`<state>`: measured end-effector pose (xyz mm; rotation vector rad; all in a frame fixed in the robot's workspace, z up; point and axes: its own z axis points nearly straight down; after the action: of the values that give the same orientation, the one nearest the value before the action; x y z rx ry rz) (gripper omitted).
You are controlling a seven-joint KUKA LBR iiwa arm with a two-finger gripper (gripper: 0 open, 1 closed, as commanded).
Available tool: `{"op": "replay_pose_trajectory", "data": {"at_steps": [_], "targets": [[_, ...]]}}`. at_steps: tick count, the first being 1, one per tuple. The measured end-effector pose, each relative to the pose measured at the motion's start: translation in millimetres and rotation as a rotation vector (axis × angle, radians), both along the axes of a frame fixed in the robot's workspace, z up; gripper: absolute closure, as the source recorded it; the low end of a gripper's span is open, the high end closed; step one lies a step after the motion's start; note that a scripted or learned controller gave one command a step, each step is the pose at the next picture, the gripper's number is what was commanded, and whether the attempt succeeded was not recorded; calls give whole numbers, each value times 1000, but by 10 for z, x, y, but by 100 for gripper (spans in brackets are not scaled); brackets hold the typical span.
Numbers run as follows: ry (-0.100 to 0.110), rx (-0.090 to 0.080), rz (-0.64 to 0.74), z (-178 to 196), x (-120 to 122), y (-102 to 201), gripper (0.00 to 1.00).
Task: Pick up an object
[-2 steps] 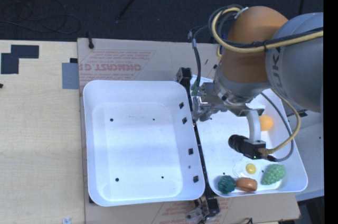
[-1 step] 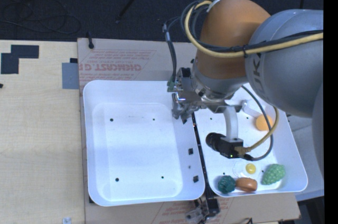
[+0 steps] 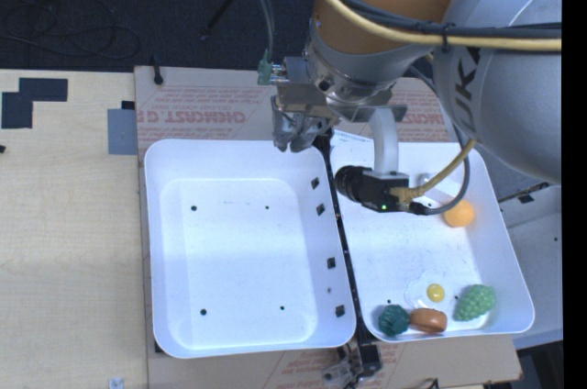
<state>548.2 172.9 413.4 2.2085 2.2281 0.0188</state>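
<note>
My gripper [image 3: 299,136] hangs at the far end of the divider between the two bins, above the back rim, with nothing seen in it. Several small objects lie in the right bin [image 3: 510,286]. An orange ball [image 3: 459,214] rests near its right wall. Along the near edge sit a dark green piece [image 3: 394,320], an orange-brown piece [image 3: 427,319], a light green bunch of grapes [image 3: 474,302] and a white fried-egg toy with a yellow yolk [image 3: 432,294]. All of these lie well in front of and to the right of the gripper.
The left bin [image 3: 160,222] stands beside the right one, with a narrow black divider gap [image 3: 335,250] between them. A black cylindrical unit with cables [image 3: 369,188] hangs off the wrist over the right bin. The big grey and orange arm body covers the upper right.
</note>
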Motion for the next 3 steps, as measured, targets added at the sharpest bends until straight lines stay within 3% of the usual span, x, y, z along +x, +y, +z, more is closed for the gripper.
{"op": "replay_pose_trajectory", "data": {"at_steps": [1, 2, 3], "targets": [[16, -10, -18, -431, 580, -859, 100], [21, -9, -18, -942, 323, -1595, 100], [17, -7, -7, -815, 343, -1552, 100]]}}
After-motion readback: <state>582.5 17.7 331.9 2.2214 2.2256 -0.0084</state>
